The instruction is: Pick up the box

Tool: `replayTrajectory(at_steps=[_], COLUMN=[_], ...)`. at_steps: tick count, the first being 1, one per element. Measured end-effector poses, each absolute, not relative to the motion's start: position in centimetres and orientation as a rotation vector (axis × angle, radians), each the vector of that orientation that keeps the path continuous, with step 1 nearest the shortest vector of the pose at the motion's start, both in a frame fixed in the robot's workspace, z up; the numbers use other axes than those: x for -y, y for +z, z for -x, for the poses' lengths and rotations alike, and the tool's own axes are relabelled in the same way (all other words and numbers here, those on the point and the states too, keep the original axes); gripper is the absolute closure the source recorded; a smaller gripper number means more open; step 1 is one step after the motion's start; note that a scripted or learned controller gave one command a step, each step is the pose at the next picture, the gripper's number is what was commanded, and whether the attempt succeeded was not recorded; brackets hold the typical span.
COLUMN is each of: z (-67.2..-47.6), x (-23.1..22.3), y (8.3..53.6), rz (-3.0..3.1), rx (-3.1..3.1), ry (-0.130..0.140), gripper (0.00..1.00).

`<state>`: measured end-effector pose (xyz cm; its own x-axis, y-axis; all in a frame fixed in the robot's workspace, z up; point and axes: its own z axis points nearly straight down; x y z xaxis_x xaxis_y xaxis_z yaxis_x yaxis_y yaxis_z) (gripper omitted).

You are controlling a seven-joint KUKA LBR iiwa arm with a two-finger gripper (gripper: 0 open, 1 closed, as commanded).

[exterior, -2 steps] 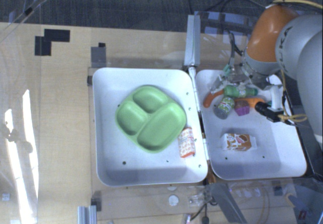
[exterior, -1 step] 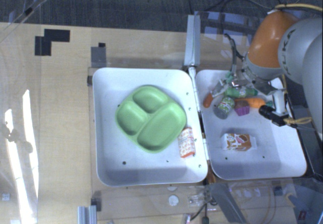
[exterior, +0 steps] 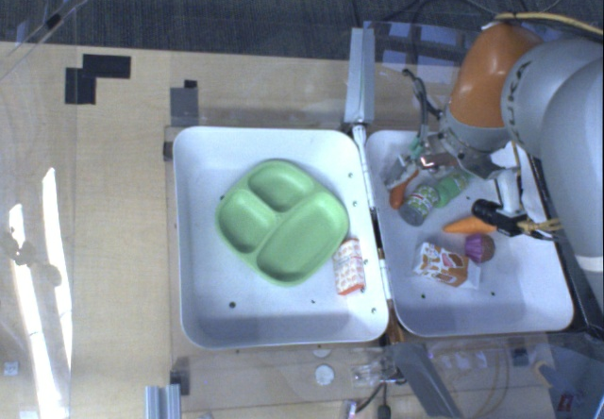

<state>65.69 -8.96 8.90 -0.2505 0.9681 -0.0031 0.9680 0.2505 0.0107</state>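
Note:
A small flat box (exterior: 442, 264) with white and orange print lies in the right bin (exterior: 491, 313), near its front middle. My gripper (exterior: 424, 162) hangs over the back left part of that bin, above a green bottle (exterior: 429, 197) lying on its side. The box is well in front of the gripper and apart from it. Nothing shows between the fingers from this angle.
An orange carrot (exterior: 467, 225) and a purple piece (exterior: 480, 248) lie just behind the box. A small orange thing (exterior: 398, 195) sits left of the bottle. The left bin (exterior: 203, 313) holds a green divided plate (exterior: 281, 221) and a red-and-white packet (exterior: 349, 266) by the shared wall.

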Motion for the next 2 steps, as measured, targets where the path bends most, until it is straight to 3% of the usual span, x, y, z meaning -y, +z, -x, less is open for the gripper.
replayTrajectory(at_steps=[1, 2], z=[-65.9, -62.0], x=[8.9, 6.6], y=[10.2, 18.7], rz=[-1.912, -1.933], rx=[-2.475, -2.468], ry=[0.018, 0.009], gripper=[1.0, 1.0])
